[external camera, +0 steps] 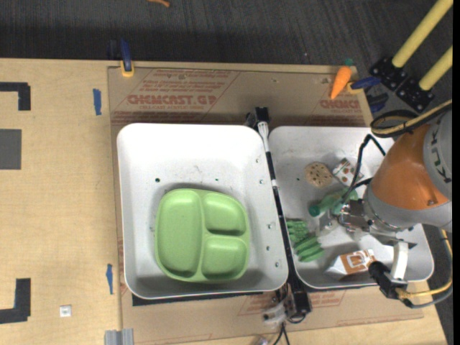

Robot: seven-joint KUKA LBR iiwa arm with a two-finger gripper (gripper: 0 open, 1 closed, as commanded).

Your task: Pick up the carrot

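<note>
Carrot [341,81] lies outside both bins, on the cardboard beyond the right bin [402,144] (far edge). Gripper [338,214] hovers low inside that bin near green beans [305,241]; finger state unclear. Reaching stage: the next move likely needs lifting and travelling toward the carrot.

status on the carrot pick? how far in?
Done: arm is over the right bin, gripper low among the green pieces and the cookie. In hand: nothing visibly held. Left: the whole pick; the carrot lies outside the bins, on the cardboard behind the right bin, far from the gripper.
</note>
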